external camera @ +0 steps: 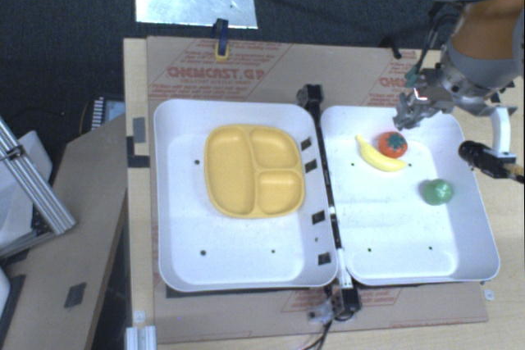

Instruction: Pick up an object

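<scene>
right bin (pixel 459 262) nearest | green ball (pixel 437 192) right side | banana (pixel 380 157) touching tomato (pixel 393 144) | gripper (pixel 408 119) above bin's far edge, grip state unclear | left bin (pixel 176 258): yellow divided plate (pixel 253 170) | board (pixel 246 65) print "CHEMCAST"

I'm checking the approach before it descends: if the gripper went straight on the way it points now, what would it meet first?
Probably the tomato. The gripper points down over the right bin's far end, just above it, with the banana right beside. Depth is unclear from this slanted view, so it could land on bin floor instead.
</scene>
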Controlling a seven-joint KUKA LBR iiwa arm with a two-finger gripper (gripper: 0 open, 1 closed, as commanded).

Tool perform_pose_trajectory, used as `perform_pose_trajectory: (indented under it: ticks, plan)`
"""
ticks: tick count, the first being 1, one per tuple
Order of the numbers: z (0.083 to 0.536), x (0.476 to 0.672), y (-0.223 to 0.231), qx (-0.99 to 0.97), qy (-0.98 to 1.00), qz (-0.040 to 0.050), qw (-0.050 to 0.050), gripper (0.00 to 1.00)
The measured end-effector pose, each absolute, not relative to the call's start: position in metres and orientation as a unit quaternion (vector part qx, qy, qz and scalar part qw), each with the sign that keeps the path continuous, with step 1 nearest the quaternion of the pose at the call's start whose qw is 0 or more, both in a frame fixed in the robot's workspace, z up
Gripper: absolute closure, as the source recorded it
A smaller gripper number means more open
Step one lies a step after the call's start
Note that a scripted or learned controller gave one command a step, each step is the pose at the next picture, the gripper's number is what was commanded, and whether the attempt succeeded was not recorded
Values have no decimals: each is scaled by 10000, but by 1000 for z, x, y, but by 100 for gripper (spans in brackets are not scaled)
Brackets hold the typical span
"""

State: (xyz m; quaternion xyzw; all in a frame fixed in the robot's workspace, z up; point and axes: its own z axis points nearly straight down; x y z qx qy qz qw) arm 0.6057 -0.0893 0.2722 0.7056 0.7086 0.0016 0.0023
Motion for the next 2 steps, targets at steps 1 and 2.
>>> perform_pose_trajectory:
  ticks: [1,2]
  plan:
    - [274,618,-36,7041,7101,16,12,100]
    - [274,623,18,7036,7106,18,7,100]
